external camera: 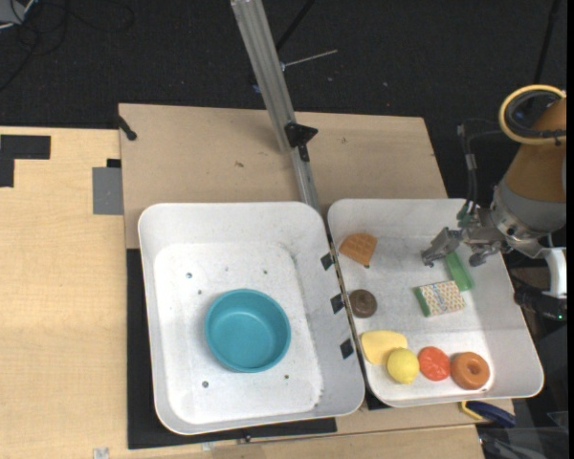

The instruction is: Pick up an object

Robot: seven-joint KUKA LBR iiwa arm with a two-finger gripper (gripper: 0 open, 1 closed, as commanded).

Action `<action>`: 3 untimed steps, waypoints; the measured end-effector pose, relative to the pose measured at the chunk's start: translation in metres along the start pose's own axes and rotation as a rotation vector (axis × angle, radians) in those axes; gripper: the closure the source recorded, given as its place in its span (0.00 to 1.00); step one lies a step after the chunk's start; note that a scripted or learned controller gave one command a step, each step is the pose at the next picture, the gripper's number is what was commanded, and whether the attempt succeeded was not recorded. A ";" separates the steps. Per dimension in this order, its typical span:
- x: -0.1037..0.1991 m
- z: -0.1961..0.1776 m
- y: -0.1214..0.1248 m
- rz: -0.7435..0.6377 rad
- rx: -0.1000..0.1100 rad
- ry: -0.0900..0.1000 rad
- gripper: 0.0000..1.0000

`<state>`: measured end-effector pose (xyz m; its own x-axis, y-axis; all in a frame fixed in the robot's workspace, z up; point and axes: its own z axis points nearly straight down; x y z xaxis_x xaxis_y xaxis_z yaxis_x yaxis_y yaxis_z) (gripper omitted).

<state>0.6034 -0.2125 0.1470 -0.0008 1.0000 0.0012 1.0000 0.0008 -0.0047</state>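
In the camera view, my arm (pixel 531 175) comes in from the right side, and my claw (pixel 456 247) is low over the right bin (pixel 517 376), in its far right part. The two fingers (pixel 437 249) look spread apart, and I see nothing between them.

Just near my claw, a little to the right, a green block (pixel 459 273) lies tilted on the bin floor. It touches or nearly touches a flat packet with a checked pattern (pixel 441 298), which lies beside it on the near side. I cannot tell if my claw touches the green block.

At the far left of this bin there is an orange-brown wedge (pixel 358 249). Nearer, along the left wall, lies a small brown round thing (pixel 363 303). Along the near edge four things sit in a row: a yellow piece (pixel 380 342), a yellow ball (pixel 402 365) touching it, a red-orange ball (pixel 433 363), and an orange ring (pixel 471 370) at the right end.

The left bin (pixel 172 247) holds a teal bowl (pixel 248 329), upright, in its near middle part. Both bins stand side by side on the counter (pixel 48 285). A metal rail (pixel 268 65) runs from the far side down to between the bins.
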 end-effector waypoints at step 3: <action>-0.009 -0.010 0.005 0.000 -0.009 -0.003 1.00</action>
<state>0.6086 -0.2211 0.1567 -0.0006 1.0000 -0.0014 1.0000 0.0006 0.0039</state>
